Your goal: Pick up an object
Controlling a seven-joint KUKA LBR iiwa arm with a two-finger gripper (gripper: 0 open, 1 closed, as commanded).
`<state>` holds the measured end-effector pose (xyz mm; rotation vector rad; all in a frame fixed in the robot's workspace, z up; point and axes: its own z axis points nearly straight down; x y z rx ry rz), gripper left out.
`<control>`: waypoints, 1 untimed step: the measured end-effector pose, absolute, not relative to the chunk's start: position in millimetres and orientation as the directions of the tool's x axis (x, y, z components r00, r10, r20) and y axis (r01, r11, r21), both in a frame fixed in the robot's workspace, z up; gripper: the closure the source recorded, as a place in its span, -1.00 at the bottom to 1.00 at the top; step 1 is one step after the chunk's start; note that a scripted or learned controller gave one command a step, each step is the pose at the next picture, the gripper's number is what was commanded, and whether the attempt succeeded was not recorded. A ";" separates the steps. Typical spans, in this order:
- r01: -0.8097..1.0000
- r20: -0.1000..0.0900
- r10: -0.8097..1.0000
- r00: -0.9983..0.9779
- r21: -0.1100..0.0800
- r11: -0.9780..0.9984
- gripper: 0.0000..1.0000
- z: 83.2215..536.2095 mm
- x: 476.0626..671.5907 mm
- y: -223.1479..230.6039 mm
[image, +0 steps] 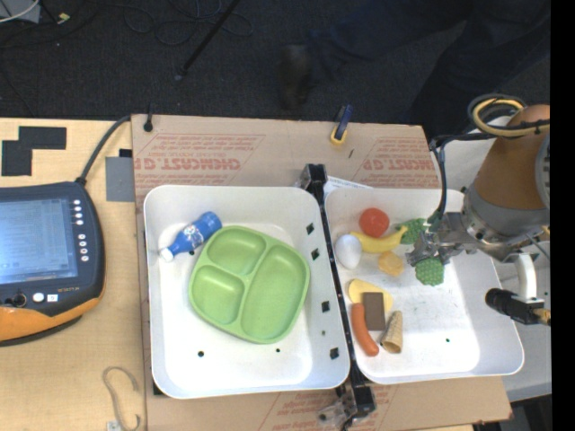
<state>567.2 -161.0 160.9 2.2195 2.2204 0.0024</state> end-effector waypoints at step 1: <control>1.000 0.000 1.000 -0.001 0.003 0.001 1.00 220.2 562.8 -155.4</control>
